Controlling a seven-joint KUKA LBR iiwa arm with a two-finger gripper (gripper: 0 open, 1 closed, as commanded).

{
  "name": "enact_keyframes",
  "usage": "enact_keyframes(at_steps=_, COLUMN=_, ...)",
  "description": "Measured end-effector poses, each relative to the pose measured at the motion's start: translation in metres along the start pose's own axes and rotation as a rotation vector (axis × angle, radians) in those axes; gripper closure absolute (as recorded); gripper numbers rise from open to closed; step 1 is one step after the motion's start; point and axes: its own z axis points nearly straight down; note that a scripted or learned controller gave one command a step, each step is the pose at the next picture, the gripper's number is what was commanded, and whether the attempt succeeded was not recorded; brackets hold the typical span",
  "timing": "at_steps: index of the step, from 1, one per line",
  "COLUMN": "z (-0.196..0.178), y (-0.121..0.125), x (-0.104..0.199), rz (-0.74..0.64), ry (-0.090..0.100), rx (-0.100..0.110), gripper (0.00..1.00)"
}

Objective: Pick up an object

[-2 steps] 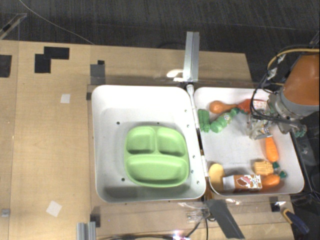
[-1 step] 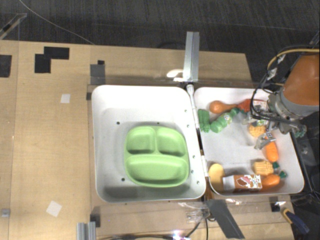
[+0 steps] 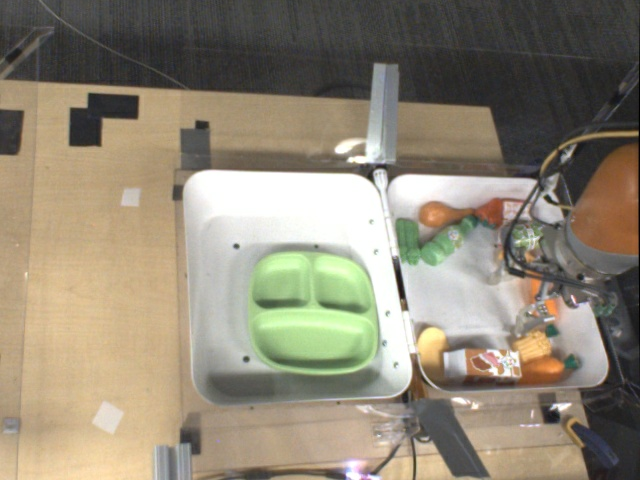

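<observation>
Arm reaches in from right, over the right bin. Gripper sits low nr the bin's right side, above a waffle pc and carrot. Can't tell how wide the jaws are or if they've got anything. Bottle lies along the front wall w/ a yellow pc at its left. Green toys at back-left. Left bin has 1 green tray.
</observation>
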Motion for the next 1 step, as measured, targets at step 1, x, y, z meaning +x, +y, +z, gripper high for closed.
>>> enact_keyframes(at_steps=1, z=-0.0012, y=0.0067, x=0.0336, rz=-0.092, ry=-0.004, rx=0.002, gripper=0.0)
